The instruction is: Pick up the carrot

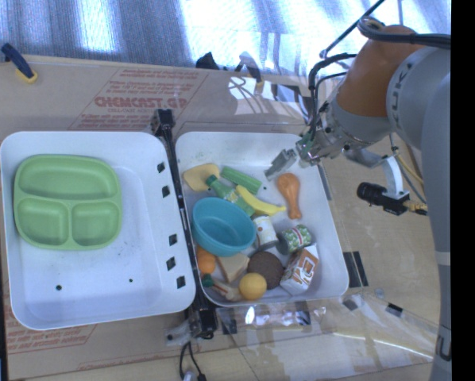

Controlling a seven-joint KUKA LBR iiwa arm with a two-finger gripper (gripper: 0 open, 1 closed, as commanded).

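The carrot (290,193) is a tapered orange piece lying in the right bin (222,143) near its right wall, thick end toward the back. My gripper (286,162) hangs just above and behind the carrot's thick end, over the bin's back right part. Nothing shows in it. The grey arm with its orange band (372,66) reaches in from the right.
The right bin also holds a blue bowl (222,225), a banana (259,202), a green piece (241,178), a small can (297,237), a carton (301,269), a brown ball (264,267) and a yellow ball (252,285). A green divided plate (67,201) lies in the left bin (102,280).
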